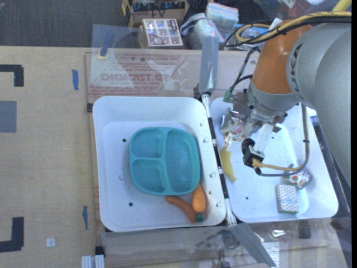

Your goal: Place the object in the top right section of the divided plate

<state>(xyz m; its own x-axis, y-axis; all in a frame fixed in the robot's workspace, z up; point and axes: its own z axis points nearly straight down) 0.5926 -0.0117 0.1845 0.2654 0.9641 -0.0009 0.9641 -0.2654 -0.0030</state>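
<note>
The teal divided plate (150,175) lies in the left bin (111,121), and its sections hold nothing. My gripper (236,128) hangs low over the upper left of the right bin (321,205), below the orange wrist band. A small multicoloured thing (233,132) sits right at its tip, partly hidden; whether it is held is unclear. A yellow banana-like piece (227,163) lies just below the gripper, along the bin's left wall.
A carrot (178,204) and an orange piece (198,200) lie in the left bin against the plate's lower right rim. A checkered packet (287,198) and a small red-and-white item (299,178) sit in the right bin's lower right. Cables loop below the wrist.
</note>
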